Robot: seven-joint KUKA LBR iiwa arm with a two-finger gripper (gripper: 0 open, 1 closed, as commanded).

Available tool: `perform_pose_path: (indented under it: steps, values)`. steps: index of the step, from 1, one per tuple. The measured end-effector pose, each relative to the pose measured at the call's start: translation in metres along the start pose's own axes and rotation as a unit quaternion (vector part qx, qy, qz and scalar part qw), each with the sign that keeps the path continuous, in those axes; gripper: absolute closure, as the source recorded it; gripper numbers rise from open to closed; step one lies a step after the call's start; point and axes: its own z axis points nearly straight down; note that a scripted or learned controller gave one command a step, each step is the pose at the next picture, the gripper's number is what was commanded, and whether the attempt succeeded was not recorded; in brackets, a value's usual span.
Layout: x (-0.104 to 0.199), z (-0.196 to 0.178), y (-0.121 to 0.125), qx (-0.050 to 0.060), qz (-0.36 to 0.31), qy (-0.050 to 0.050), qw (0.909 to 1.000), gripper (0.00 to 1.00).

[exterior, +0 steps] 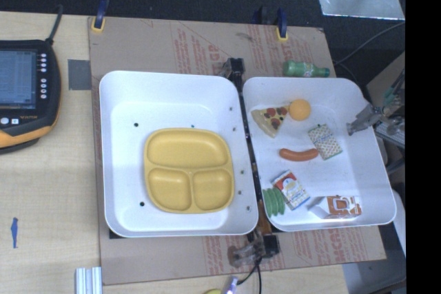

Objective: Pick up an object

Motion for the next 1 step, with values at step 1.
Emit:
perform_pose_path:
  steps: [1]
  values:
    - [0.0452, 0.1158, 0.071, 0.001, -0.001, 0.0, 1.0, 0.0]
